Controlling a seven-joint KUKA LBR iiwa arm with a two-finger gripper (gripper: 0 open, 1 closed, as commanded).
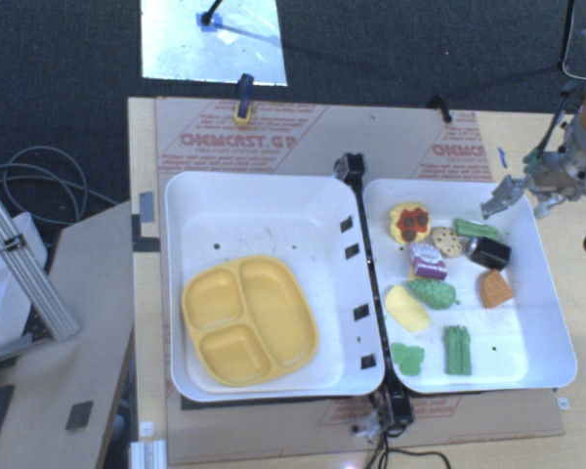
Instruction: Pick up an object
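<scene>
The right bin (537, 335) holds several toy foods. Among them are a yellow and red pizza piece (410, 221), a cookie (446, 241), a green pod (477, 230), a black cylinder (489, 253) and a purple and white piece (427, 260). Nearer the front lie a bumpy green piece (432, 292), an orange wedge (495, 288), a yellow lemon (406, 308), a green leaf (406, 358) and a green asparagus bundle (457, 349). My gripper (523, 201) hangs over the bin's far right corner, above the green pod, open with nothing between its fingers.
The left bin (273, 203) holds a yellow divided plate (249, 318). A black hinge strip (363, 262) runs between the bins. A yellow clamp (243, 113) sits on the board behind. A metal frame (24, 272) stands at the left.
</scene>
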